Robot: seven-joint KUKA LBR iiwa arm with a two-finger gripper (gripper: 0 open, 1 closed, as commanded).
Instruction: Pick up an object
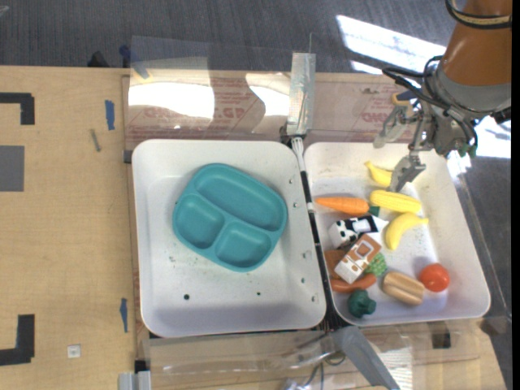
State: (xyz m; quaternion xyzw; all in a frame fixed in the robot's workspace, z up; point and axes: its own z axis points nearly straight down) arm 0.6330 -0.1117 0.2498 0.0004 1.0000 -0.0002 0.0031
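The jaws (400, 154) hang over the back part of the right bin (467, 242), spread wide apart with nothing between them; one finger points out toward ten o'clock near the bin's back wall, the other reaches down toward six o'clock, its tip just above the yellow pieces. Above them, at about one o'clock, the wrist rises into the orange band of the arm (479, 39).

Just beside the lower fingertip, at eight o'clock from it, lies a small yellow banana (378, 172). At six o'clock from the jaws sits a yellow corn cob (396, 201), and below that a second, curved banana (400, 228). At seven o'clock from the jaws an orange carrot (343, 205) lies crosswise near the bin's left wall. Further down in the same direction sits a black-and-white cow toy (349, 230), then a small carton (358, 260) with orange and white print, tilted. At five o'clock from the carton lies a bread roll (403, 288), and beside it, at three o'clock, a red tomato (435, 277). A green broccoli piece (361, 304) sits at the near edge of the bin.

The left bin (154, 218), touching the right one along the middle, holds a teal divided plate (230, 216), well apart from the jaws at about eight o'clock. Both bins rest on the wooden desk (57, 218).
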